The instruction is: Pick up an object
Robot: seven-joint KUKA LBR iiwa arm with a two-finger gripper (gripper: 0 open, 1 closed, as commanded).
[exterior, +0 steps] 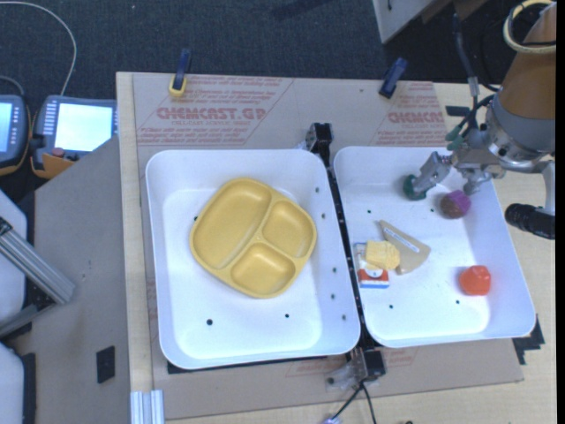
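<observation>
Nearest, the left white bin (pixel 168 263) holds a yellow 3-compartment plastic tray (pixel 254 236) with open floor around it. In the right white bin (pixel 503 321), the gripper (pixel 452 177) hangs near the far wall, fingers apart on nothing, between a small dark-green object (pixel 413 186), partly hidden, and a rounded purple object (pixel 455 204). An orange-red ball (pixel 475 280) lies apart.

Quick count: two white bins, left bin (pixel 168 263) and right bin (pixel 503 316). One yellow divided tray (pixel 253 237). Right side of frame: one orange ball (pixel 475 280), one purple ball (pixel 455 204), one green thing (pixel 413 186), one tan wedge (pixel 408 246), one small yellow-and-red box (pixel 378 263).
</observation>
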